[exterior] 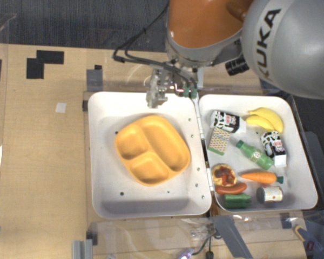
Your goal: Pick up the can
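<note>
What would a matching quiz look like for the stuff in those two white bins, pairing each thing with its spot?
Things:
1. yellow three-section plastic plate
2. yellow banana
3. small silver metal can
4. orange carrot

Places:
A. right bin, far corner
B. right bin, near corner
C. left bin, middle
D. right bin, just behind the can

Pairs: 1-C, 2-A, 3-B, 4-D

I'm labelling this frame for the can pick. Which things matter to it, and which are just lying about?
Job: can, pincer, right bin.
Lying about: yellow tray, bananas, green bottle, carrot, two milk cartons, left bin.
</note>
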Motion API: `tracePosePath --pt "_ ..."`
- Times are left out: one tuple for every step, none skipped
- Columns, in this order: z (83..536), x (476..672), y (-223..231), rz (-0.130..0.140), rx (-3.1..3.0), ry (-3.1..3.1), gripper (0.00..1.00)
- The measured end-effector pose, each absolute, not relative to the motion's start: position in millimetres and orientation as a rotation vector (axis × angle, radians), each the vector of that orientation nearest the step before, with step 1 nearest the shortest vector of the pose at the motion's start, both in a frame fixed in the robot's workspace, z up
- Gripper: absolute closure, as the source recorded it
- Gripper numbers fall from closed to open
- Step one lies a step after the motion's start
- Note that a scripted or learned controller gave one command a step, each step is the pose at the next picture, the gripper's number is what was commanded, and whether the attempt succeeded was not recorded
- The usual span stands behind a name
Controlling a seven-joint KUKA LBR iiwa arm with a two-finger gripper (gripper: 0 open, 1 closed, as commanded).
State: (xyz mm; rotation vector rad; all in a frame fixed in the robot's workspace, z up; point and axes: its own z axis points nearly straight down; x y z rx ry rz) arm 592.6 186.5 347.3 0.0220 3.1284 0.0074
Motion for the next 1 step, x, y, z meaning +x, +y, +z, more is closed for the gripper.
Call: tracePosePath --pt "340.1 557.2 236.2 0.007 -0.148 3.129 1.0"
